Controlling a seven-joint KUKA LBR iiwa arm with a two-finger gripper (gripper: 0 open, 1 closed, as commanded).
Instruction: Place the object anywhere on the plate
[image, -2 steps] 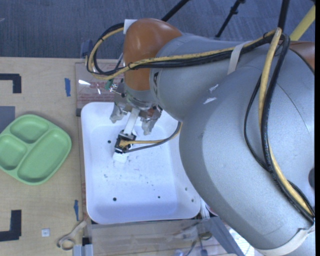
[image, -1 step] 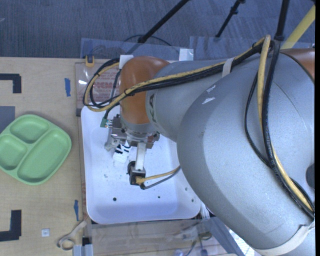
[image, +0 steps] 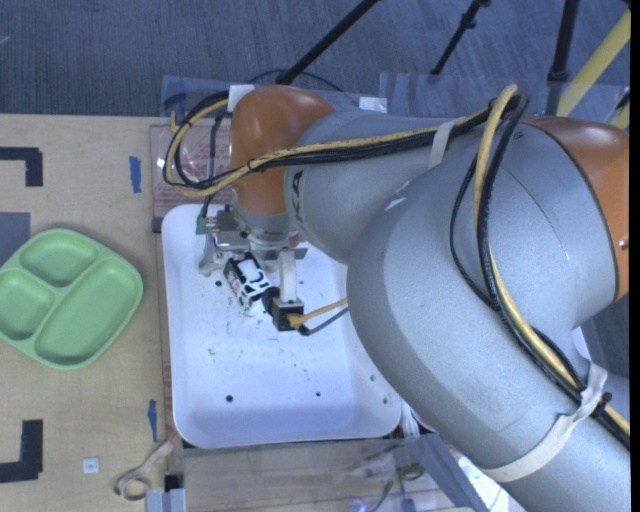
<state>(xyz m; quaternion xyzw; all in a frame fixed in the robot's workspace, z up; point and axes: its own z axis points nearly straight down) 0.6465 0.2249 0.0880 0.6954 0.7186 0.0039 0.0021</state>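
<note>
One arm, one bin, and the plate's way off on its own.

The gripper (image: 262, 290) hangs over the upper-left part of the white bin (image: 270, 400), with a small black-and-white object (image: 246, 277) sitting right between its fingers, so they look pinched on it, though it's a bit murky there. The green plate (image: 68, 297), a three-compartment one, lies on the wooden bench (image: 80, 420) at about 9 o'clock from the gripper, well apart from the bin. The grey arm (image: 480, 280) fills the 3 o'clock side.
</note>
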